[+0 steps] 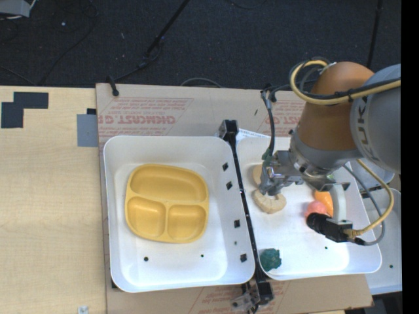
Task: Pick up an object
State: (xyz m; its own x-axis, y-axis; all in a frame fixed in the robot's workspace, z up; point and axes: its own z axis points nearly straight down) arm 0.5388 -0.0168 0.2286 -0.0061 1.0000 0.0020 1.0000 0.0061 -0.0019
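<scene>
— Where do you find the gripper (pixel 269 187)?
— Look in the right-hand bin (pixel 366 257). It hangs just over the beige bun (pixel 272 204), close to the divider. You cannot tell whether its grip is spread or closed.
— What else do you see?
— An orange toy (pixel 315 207) lies beside the bun, a teal lump (pixel 270 259) sits at the near rim, and a yellow plate (pixel 167 201) lies in the left-hand bin (pixel 114 241).

1. The pale wooden bench (pixel 46 208) carries a printed cardboard sheet (pixel 163 110).
2. Dark patches (pixel 26 106) mark its left part.
3. Two white bins, left (pixel 111 208) and right (pixel 366 260), sit side by side on the cardboard.
</scene>
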